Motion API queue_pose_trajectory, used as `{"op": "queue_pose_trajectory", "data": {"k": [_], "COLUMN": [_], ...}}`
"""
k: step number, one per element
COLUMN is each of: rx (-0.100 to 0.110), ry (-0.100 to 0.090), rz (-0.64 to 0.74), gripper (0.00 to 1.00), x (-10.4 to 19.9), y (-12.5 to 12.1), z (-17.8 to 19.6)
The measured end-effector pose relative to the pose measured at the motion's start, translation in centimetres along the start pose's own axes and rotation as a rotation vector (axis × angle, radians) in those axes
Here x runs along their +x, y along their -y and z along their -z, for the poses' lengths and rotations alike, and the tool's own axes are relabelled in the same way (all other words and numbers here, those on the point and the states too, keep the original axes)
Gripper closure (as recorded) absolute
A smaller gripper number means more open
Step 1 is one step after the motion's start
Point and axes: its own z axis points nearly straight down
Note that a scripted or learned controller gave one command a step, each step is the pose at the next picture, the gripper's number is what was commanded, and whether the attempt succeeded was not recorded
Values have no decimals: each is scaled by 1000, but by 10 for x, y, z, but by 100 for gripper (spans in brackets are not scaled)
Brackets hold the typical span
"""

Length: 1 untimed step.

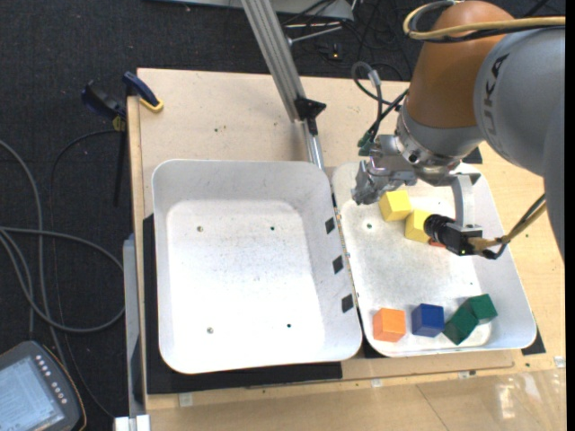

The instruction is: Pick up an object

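Arm reaches in from the right, orange band above the wrist, with the gripper (370, 187) low over the far-left corner of the right bin (503, 268); whether the claw is open or closed cannot be told from this angle, and nothing is seen held in it. Nearest candidate: yellow block (394, 206), just beside the gripper on its right, resting on the bin floor. A 2nd yellow block (417, 227) sits touching or nearly touching it, partly behind a small black fitting with a red tip. Along the near edge of the same bin: orange block (389, 324), blue block (429, 320), and 2 green blocks (471, 318) pressed together. Left bin (180, 187) shows bare speckled floor. Judgement: the blocks look rigid, light, smooth-faced, not fragile; flat opposing faces suit a 2-finger pinch across the sides. The yellow pair is crowded, so a finger may land on the neighbour and shove both; the orange block stands slightly more apart and would likely be the cleaner grasp
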Motion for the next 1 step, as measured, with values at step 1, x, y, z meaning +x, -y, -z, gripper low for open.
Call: {"op": "queue_pose_trajectory", "data": {"k": [1], "rx": [3], "ry": [0], "rz": [-1], "gripper": [100], "x": [53], "y": [-8], "z": [-14]}}
